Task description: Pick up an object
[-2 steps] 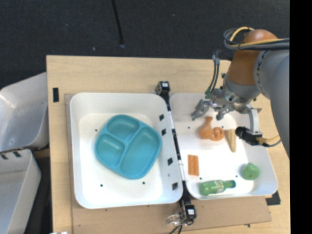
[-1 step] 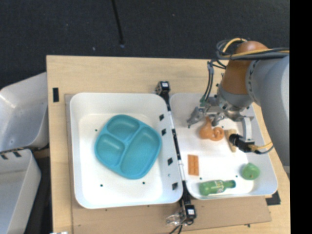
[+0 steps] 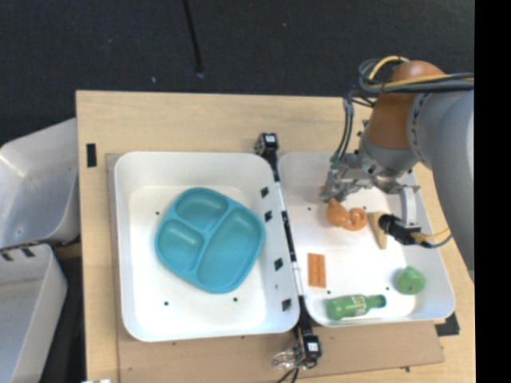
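Observation:
My gripper (image 3: 345, 188) hangs over the back part of the right bin (image 3: 303, 174), coming down from the grey arm with the orange band. Just in front of it, and looking close to touching it, lies a lumpy orange toy (image 3: 347, 216) on the bin floor. Further forward in the same bin are a flat orange block (image 3: 317, 270), a green bottle (image 3: 355, 305) lying on its side along the front wall, and a small green round fruit (image 3: 410, 280) at the right.
The left bin (image 3: 128, 214) holds a blue divided plate (image 3: 210, 238) near its middle. A ridge with black clips (image 3: 281, 230) separates the two bins. The wooden bench (image 3: 184, 122) surrounds them.

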`<action>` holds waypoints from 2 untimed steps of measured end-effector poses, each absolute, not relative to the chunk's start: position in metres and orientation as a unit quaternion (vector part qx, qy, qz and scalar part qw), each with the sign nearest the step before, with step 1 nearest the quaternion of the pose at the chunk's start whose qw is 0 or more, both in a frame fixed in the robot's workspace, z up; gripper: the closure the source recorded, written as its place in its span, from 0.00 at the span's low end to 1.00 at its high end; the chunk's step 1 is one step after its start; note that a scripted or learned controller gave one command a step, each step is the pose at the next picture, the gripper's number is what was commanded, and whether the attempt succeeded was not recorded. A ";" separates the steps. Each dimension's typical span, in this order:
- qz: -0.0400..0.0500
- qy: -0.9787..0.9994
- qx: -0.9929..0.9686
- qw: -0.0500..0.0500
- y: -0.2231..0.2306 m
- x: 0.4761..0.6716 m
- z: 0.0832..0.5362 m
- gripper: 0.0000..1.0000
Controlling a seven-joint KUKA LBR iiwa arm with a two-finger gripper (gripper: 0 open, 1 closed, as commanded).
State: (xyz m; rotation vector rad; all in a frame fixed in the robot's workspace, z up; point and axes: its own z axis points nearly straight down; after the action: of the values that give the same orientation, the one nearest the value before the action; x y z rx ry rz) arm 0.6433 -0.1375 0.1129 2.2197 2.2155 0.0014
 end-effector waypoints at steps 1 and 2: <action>0.002 0.708 0.706 0.002 -0.136 0.647 0.157 1.00; 0.002 0.707 0.707 0.003 -0.146 0.649 0.217 1.00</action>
State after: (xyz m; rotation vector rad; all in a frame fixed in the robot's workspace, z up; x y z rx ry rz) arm 0.6493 -0.1456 0.2165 2.2166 2.2174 0.0052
